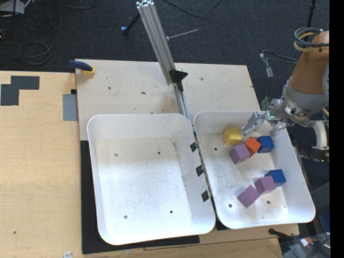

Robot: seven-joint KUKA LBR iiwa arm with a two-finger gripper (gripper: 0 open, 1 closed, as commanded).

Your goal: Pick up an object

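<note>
Seven small blocks are seen scattered in the right white bin (301,211), any of which could be the object to be picked up. A yellow block (232,135) is placed nearest the bin's upper left, with a purple block (239,153) just below and to its right. An orange block (252,145) is pressed against that purple block, and a blue block (265,143) is set touching the orange one on its right side. Lower in the bin, well apart from that cluster, a second blue block (276,176) is found beside a purple block (265,184), and a larger purple block (248,195) is laid just below and left of them. The gripper (263,123) is positioned above the upper cluster, near the bin's far rim, with its silvery fingers (251,126) splayed apart and nothing held between them. The grey arm with its orange band (313,63) is seen reaching in from the right. The left white bin (97,144) is set alongside, the two bins being joined by small black clips (199,170) along their shared edge. Both bins are rested on a pale bench (129,87), from which a slanted aluminium rail (157,34) is raised toward the top of the view. A blue and yellow clamp (81,66) is fixed at the bench's far left corner.
</note>
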